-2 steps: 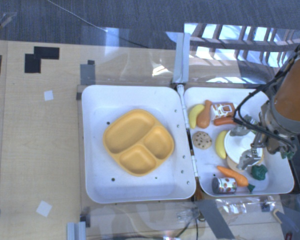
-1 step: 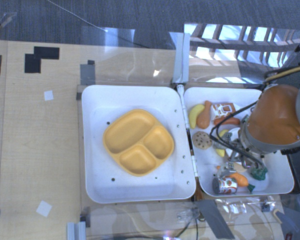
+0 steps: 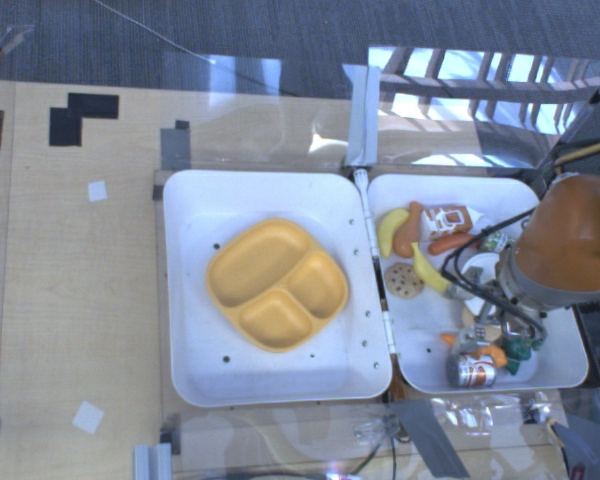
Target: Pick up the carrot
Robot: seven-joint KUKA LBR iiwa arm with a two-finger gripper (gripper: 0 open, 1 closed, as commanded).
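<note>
Hovering low over the right bin (image 3: 572, 368) near the table's (image 3: 80, 298) front-right corner, the gripper (image 3: 500, 326) (open or closed: cannot tell) sits by the carrot (image 3: 492, 354), just beside a can (image 3: 473, 371); best to descend straight, clear of the can.

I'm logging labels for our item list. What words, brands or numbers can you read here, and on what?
None can be read.
Can: its label is too blurred.
Packet: orange and white print, too small to read.
Cookie: no text.
</note>
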